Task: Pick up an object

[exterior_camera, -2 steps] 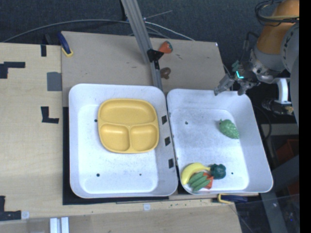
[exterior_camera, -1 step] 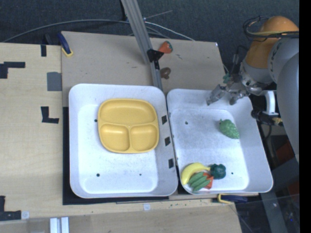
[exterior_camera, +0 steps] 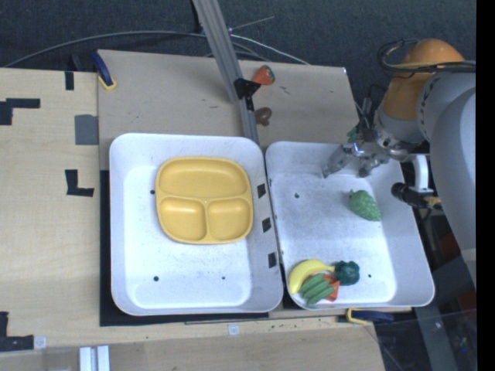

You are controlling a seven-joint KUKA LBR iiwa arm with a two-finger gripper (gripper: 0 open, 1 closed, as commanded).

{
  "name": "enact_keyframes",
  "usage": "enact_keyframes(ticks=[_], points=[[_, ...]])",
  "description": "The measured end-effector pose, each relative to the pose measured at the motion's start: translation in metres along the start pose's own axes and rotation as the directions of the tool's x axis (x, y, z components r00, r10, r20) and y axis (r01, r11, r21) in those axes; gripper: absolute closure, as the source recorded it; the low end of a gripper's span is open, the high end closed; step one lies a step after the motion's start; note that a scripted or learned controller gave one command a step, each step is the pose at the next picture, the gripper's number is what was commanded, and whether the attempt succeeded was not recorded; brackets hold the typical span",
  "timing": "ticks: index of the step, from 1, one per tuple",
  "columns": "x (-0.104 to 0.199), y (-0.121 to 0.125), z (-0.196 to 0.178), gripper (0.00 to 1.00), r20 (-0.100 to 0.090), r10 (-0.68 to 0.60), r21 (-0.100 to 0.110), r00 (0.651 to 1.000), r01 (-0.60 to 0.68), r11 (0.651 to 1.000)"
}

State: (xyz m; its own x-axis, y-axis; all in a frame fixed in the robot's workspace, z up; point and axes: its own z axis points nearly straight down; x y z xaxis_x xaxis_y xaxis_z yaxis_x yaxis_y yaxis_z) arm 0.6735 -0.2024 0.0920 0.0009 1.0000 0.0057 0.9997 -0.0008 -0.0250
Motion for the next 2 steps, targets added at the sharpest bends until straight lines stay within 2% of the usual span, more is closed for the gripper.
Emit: enact_keyframes(ticks=[1, 2], points=[[0.0, -0.001, -0.009, 1.0, 0.002, -0.001, 0.001, 1.0, 0.001, 1.0], [-0.002, -0.003, -0.073, 1.0, 0.008, -0.002, -0.031, 1.0, 0.002, 1.0]])
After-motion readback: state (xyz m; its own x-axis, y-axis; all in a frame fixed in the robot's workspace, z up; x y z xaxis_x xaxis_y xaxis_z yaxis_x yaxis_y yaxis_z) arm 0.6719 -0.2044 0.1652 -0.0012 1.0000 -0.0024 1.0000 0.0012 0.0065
